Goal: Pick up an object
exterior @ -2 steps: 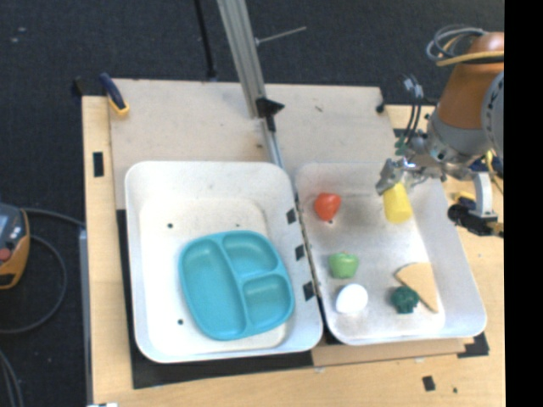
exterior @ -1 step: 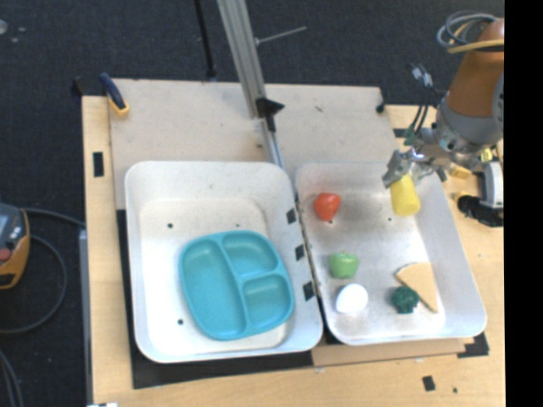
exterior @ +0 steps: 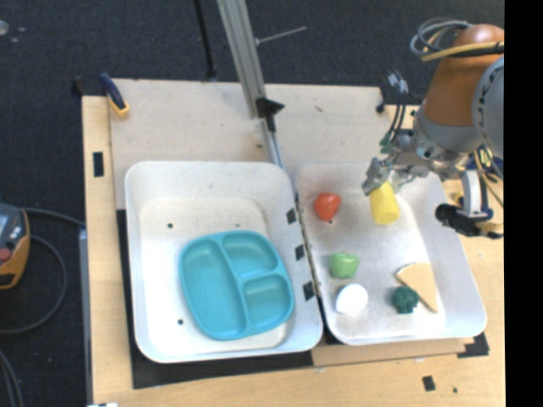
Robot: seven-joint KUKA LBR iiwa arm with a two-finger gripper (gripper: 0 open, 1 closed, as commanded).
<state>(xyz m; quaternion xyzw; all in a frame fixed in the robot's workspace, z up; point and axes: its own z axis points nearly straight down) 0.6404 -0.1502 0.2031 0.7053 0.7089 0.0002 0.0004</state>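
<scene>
The gripper [exterior: 379,179], grip unclear, is hovering touching a yellow block [exterior: 385,204] in the right bin [exterior: 462,270] on the wooden bench [exterior: 178,121].

A: You'd log both bins [exterior: 212,176] as matt white plastic, faintly speckled. Tray [exterior: 236,284]: smooth teal plastic, soft sheen.

B: And the bench [exterior: 182,121]?

A: Pale wood, unpolished, dull. Post [exterior: 242,45] is ribbed, brushed metal. Floor [exterior: 85,24]: dark, rough carpet.

B: The small pieces?

A: Your yellow block [exterior: 385,204], red piece [exterior: 327,205], green piece [exterior: 344,265] look like smooth plastic; white ball [exterior: 351,298] glossier. Wedge [exterior: 420,282] matt tan. Arm [exterior: 458,83]: glossy orange band, grey metal.
</scene>
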